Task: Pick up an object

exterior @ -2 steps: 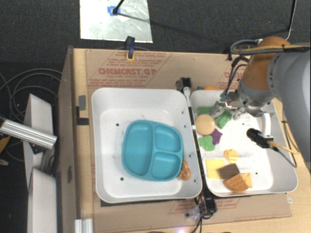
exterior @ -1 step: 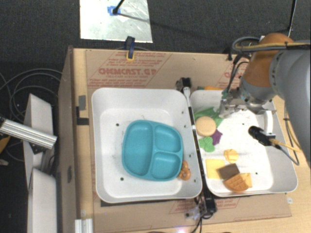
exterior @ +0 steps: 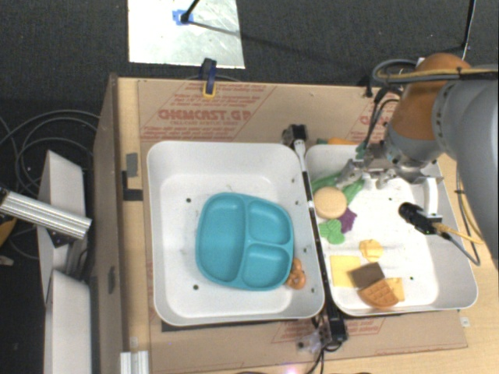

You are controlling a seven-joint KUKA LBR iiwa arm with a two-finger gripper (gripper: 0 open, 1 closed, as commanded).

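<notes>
Two white bins sit side by side on the desk. The left bin holds a teal divided plate. The right bin holds small toy foods, including a round tan cookie. The claw hovers at its far end, grip state unclear.

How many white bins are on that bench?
2. The left bin holds a blue divided plate; the right bin holds small toy foods, with the gripper over it.
</notes>
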